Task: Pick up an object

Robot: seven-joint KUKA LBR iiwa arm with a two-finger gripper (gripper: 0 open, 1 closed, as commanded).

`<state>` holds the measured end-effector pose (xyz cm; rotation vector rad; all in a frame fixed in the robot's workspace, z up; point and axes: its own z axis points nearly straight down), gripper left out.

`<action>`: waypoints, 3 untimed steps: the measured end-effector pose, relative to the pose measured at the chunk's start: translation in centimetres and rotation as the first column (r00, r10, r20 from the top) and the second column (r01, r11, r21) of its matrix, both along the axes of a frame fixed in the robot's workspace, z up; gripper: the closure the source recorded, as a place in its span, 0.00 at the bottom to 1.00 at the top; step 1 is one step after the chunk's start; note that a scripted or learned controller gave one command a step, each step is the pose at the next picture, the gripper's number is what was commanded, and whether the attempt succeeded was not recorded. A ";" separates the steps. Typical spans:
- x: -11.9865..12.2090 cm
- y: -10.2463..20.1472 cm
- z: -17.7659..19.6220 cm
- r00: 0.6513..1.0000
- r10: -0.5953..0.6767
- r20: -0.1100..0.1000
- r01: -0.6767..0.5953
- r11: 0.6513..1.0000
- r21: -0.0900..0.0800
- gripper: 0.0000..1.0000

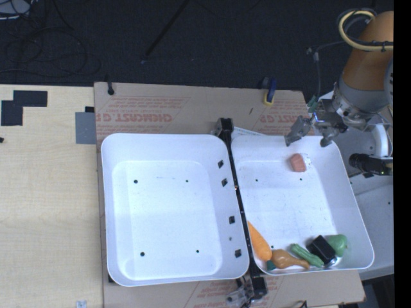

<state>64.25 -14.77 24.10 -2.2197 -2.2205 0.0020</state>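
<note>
Daylight-pale bins are sitting side by side on the table (45, 191), and the arm is reaching in from the right with its orange band (376, 40) above the grey wrist. The pincer (313, 131) is hanging over the far right corner of the right bin (359, 236), its two fingers spread apart, one dark fingertip (296, 134) pointing toward the bin's far rim and the other lying nearer the right wall. Nothing is sitting between them.

Just below the pincer, toward the camera, a small pinkish-red object (297, 163) is resting on the bin floor near the far wall, apart from the fingers. Well away from the pincer, at the near end of the same bin, a cluster of things is lying together: an orange carrot-shaped piece (258, 241) is leaning along the left wall, a tan-orange lump (287, 258) is lying beside it, a long green piece (306, 255) is stretching next to that, a black block (322, 249) is resting against it, and a rounded green object (337, 242) is sitting closest to the right wall.

Off to the pincer's left, beyond the black hinged divider (232, 191), the left bin (112, 172) is lying on a sheet of brown cardboard (180, 108).
</note>
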 end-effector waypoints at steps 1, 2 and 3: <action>0.0 -7.0 -1.5 1.000 -0.004 0.000 0.004 1.000 -0.004 0.00; -3.0 -6.8 16.4 1.000 0.000 0.019 0.000 1.000 -0.008 0.00; -7.3 -6.7 27.3 1.000 -0.003 0.013 0.003 1.000 -0.005 0.00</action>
